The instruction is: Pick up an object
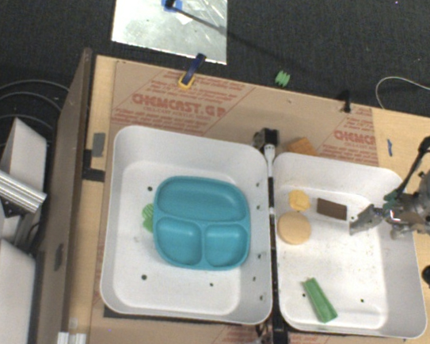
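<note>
Right bin [398,315], as I logged it: brown block [332,209], far side, just left of my tool [369,221]; I judged it light, stiff, best taken across its short sides. Tool carried nothing; how far open, I couldn't tell.

End effector [369,220] seemingly empty, over right bin [398,311]
</note>
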`<state>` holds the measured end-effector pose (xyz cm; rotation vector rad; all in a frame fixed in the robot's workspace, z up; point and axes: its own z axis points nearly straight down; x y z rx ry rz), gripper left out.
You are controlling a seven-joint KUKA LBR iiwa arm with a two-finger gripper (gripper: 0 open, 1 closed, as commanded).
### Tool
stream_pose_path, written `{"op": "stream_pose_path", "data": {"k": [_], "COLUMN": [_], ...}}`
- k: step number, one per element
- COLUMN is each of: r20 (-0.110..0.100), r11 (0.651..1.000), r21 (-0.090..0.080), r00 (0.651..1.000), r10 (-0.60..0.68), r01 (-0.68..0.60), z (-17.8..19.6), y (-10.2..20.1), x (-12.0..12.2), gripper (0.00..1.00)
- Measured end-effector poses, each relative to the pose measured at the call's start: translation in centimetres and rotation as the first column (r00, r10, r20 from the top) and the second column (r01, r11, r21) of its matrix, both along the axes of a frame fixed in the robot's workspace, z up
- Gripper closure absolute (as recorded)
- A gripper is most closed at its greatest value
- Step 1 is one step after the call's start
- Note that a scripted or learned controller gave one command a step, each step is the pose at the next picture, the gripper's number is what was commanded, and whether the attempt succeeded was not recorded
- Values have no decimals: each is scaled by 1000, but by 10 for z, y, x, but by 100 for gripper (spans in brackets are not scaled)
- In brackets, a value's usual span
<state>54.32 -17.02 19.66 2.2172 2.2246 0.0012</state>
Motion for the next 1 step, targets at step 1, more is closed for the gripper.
{"op": "stream_pose_path", "data": {"k": [1], "r20": [1], "r11": [1000], "r21": [0], "r00": [1000], "r10": [3], "r01": [-3], "z": [-117], "y": [8], "x": [47], "gripper": [0]}}
